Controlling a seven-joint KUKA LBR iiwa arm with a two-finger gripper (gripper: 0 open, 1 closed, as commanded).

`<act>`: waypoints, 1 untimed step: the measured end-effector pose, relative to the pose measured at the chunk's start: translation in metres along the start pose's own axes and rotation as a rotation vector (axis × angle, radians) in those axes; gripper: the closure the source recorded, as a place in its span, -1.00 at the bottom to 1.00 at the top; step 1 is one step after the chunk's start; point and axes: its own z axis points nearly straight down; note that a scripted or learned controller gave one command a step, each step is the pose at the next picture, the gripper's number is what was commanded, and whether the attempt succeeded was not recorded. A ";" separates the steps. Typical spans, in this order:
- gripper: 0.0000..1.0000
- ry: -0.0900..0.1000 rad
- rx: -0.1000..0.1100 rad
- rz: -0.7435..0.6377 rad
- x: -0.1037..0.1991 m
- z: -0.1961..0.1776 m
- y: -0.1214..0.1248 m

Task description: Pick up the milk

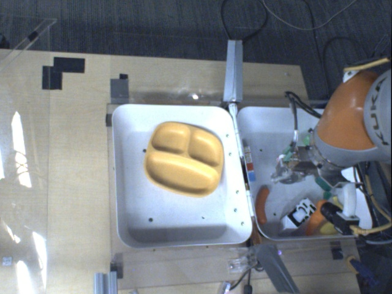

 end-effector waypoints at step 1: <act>1.00 -0.001 0.000 -0.073 -0.039 -0.066 0.001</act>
